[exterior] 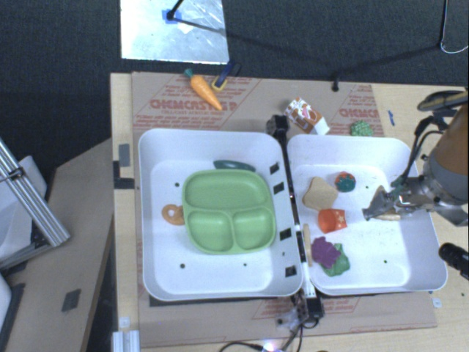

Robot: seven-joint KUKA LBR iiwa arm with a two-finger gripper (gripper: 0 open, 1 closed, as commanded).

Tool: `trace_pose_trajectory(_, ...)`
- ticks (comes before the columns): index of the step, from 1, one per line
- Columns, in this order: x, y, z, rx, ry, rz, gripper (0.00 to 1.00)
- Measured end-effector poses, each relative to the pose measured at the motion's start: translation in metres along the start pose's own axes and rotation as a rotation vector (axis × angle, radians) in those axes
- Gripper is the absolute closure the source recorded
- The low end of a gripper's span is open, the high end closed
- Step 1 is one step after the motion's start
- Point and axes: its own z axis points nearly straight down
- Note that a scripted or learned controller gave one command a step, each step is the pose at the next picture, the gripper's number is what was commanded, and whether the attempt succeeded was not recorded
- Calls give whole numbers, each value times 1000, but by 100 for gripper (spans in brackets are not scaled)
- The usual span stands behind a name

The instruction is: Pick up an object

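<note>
Four small things are lying in the right white bin's [366, 281] left half — a flat tan bread-shaped piece [319, 193], a red-and-teal round toy [344, 181], an orange-red block [332, 220], and a purple-and-green lump [328, 256] nearest the front edge.

A pale wooden bench [124, 108] stands on dark carpet under even overhead light.
A printed cardboard sheet [242, 97] covers the bench top. Behind it, a shiny silver sheet [172, 20] lies on the dark floor [58, 50], crossed by a black cable [352, 63]. Metal rails [26, 196] angle in at left.
</note>
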Motion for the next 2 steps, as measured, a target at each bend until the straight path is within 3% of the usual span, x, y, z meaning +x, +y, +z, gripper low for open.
trace_pose_trajectory(2, 81, 92, -15, 2, 3, -5, 100)
